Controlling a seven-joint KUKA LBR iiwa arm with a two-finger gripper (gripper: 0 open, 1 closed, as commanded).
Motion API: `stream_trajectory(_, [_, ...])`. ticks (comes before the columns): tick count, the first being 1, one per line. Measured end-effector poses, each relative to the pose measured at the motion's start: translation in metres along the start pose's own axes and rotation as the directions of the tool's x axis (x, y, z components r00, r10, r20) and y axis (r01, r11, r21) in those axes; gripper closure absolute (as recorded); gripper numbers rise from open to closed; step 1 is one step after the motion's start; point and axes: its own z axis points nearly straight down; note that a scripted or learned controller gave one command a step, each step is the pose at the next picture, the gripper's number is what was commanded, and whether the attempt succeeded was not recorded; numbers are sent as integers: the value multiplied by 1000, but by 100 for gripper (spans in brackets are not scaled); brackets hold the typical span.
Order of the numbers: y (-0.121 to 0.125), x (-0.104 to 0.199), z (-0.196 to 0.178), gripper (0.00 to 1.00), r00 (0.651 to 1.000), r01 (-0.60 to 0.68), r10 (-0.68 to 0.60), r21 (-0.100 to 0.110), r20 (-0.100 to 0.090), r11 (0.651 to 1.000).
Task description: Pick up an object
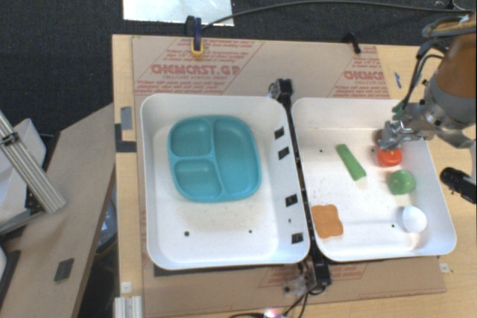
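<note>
Camera view: our gripper (389,139) sits right over the red-orange object (389,156) in the right bin (440,234), near its far right wall. We can't tell how wide it's open or whether it grips anything. We'd judge: centre on the piece, close before lifting. It looks small, rounded, smooth plastic. Nearby: flat green stick (350,161), green ball (402,182), white egg shape (414,219), orange wafer (326,220).

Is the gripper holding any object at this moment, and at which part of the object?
It cannot be told. The gripper sits directly over the red object in the right bin, touching or nearly so, but a hold is not visible.
</note>
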Motion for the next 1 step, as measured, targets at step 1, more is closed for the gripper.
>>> stream_trajectory(1, [11, 58, -8, 100, 1000, 6, -6, 3, -3, 1000])
